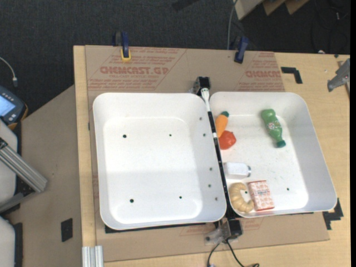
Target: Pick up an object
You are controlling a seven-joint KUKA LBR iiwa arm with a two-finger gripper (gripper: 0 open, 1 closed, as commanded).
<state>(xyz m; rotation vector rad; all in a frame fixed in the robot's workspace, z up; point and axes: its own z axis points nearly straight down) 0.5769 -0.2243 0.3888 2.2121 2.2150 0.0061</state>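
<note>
The right bin (311, 166) holds several small objects. A green bottle (273, 128) lies toward its back. An orange carrot (222, 122) and a red piece (227, 141) rest against its left wall. A small white item (237, 169) lies below them. In the front left corner a tan bagel (239, 198) touches a pink box (261, 196). A grey piece of my gripper (339, 78) pokes in at the right edge, above the bench and beyond the right bin's back corner, far from every object.
The left bin (111, 149) is next to the right one, with a black divider (211, 132) between them. Two blue clamps (123, 42) (241, 49) grip the back edge of the board. A cable (222, 249) runs off the front.
</note>
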